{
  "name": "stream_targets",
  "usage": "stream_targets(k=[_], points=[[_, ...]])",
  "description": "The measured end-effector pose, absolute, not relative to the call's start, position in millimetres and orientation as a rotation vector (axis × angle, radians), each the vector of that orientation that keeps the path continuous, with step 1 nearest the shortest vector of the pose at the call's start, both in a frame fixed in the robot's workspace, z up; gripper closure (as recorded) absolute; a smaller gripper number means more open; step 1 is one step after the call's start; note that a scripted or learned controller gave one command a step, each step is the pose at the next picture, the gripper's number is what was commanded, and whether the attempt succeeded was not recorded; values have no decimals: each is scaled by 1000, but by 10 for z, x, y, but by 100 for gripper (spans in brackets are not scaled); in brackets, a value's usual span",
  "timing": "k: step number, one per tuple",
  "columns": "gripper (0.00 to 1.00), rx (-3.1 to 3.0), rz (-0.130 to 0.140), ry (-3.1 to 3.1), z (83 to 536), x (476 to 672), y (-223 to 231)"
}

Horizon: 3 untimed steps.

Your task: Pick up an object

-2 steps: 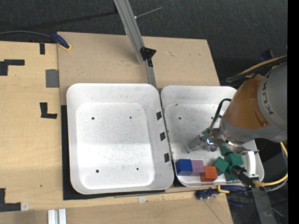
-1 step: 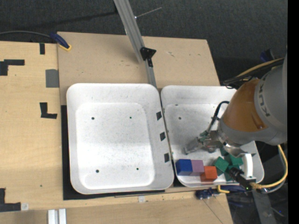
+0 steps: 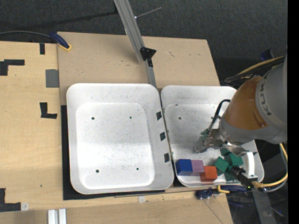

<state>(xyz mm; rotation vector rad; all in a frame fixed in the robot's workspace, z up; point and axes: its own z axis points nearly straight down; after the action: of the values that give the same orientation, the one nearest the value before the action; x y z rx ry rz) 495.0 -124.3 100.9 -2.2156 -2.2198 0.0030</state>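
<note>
A pale wooden bench [image 3: 117,55] fills most of the camera view, its top marked with black tape pieces and a grey patch at the left, and beyond its far edge lies dark floor. A grey metal strut [image 3: 131,24] slants down from the top and ends at a black clamp near the bins' far edge. Two shallow white plastic bins with rounded corners sit side by side on a black mat; the left bin [image 3: 114,136] has a speckled, scuffed floor with four small dark dots. The right bin [image 3: 187,101] carries the objects, all gathered near its front edge: a blue cube [image 3: 184,166], a light purple block [image 3: 198,166] touching its right side, an orange cube [image 3: 210,172] just beside that, and a green angular piece [image 3: 227,163] further right, partly under the arm. These blocks look matte and hard-edged, and they run in a short row along the bin's front wall; none has a clear long axis. The arm, grey with a smooth orange band [image 3: 245,108], reaches in from the right, and the gripper [image 3: 207,141] hangs low over the right bin, just behind the row of blocks; whether its fingers are spread or closed, and whether they grip anything, cannot be told here.
</note>
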Motion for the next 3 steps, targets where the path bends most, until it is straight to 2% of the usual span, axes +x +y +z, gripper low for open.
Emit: stream_targets(k=[3], points=[[100,-2222,-5,-2227,2718,4845,-1043]])
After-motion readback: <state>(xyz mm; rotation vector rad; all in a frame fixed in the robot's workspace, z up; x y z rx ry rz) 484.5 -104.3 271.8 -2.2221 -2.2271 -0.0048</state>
